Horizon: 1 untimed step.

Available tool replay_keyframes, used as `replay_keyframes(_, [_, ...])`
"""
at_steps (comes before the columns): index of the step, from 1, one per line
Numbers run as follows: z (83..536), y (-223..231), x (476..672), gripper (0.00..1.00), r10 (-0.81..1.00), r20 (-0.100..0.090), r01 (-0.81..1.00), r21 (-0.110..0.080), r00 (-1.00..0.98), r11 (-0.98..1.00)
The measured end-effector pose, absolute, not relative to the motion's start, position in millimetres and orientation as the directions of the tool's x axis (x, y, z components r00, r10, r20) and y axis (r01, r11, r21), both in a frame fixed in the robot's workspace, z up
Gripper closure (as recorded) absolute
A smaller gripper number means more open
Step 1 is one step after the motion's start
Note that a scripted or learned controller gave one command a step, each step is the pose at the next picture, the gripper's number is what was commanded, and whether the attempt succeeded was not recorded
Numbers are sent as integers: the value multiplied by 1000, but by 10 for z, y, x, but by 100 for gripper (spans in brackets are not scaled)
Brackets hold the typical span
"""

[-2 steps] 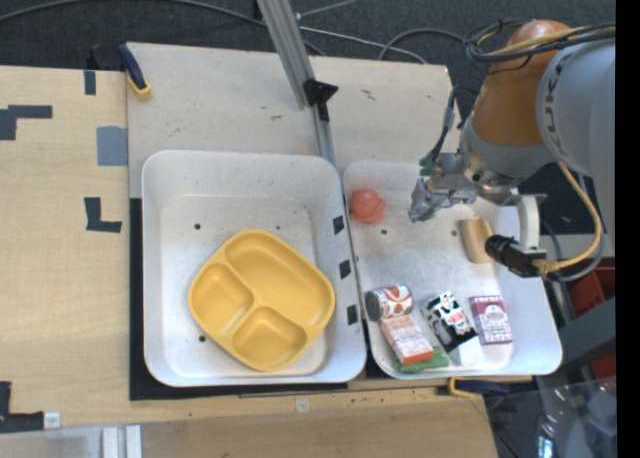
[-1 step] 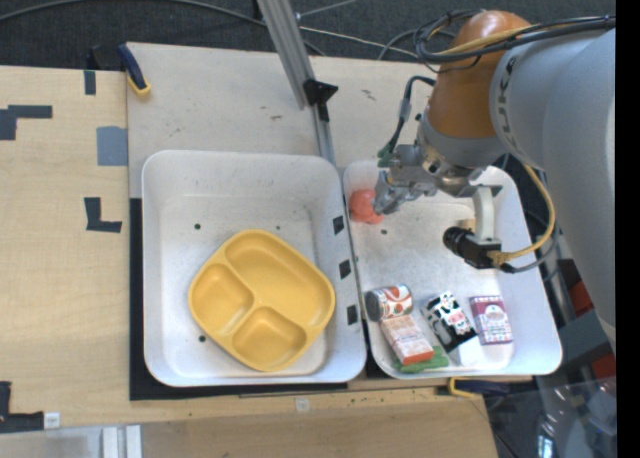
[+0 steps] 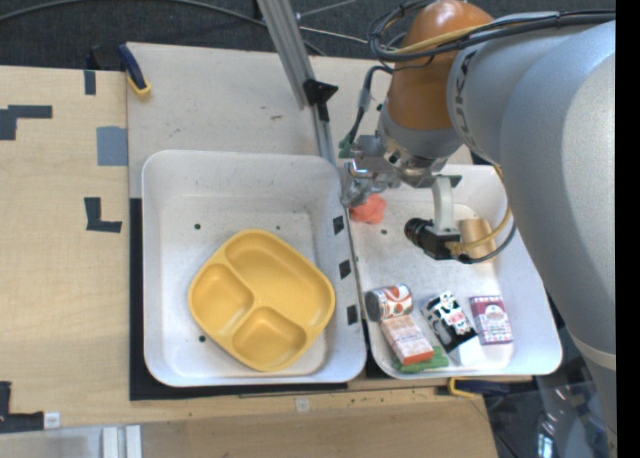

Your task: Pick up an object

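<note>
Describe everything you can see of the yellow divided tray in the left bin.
The yellow tray is a rounded-corner dish that looks like moulded plastic, with a raised rim and three shallow compartments: one long one along its upper left side and two smaller ones beside it. It looks empty and clean. It lies flat and right side up on the floor of the left bin, turned at an angle to the bin's walls, in the lower right part. Its right corner lies close to the wall between the bins; contact there cannot be judged.
</note>
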<state>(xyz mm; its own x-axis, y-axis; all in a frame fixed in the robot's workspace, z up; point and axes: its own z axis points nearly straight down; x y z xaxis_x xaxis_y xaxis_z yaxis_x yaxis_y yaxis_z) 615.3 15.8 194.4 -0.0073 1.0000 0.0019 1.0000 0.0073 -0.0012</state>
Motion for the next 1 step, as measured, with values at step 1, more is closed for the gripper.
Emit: replay_keyframes(1, [1951, 658, 6358, 100, 1000, 2, 1000, 0, -7, 7])
